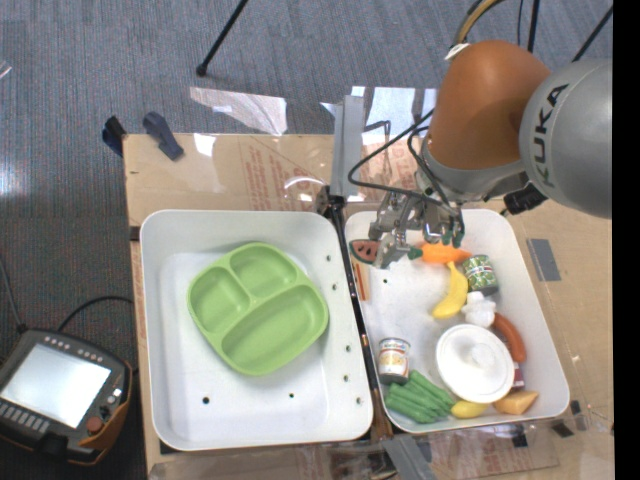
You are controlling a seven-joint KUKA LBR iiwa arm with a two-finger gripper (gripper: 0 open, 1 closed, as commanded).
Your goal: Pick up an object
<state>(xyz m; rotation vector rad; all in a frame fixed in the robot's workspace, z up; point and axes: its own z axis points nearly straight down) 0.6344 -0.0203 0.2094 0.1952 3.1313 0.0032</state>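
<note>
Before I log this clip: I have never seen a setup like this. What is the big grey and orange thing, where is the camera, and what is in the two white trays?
The grey and orange thing is a robot arm, reaching in from the right of the picture. Its gripper, a two-finger metal claw, hangs at the arm's tip over the far end of the right bin. I cannot tell whether it is open or shut, and I see nothing held in it.

The one camera is fixed above the bench, looking down at a slant.

The left bin holds a green divided plate. The right bin holds toy food and small items: a carrot, a banana, a sausage, a white round lid or bowl, a small jar, a green bean bundle and a green can.
</note>
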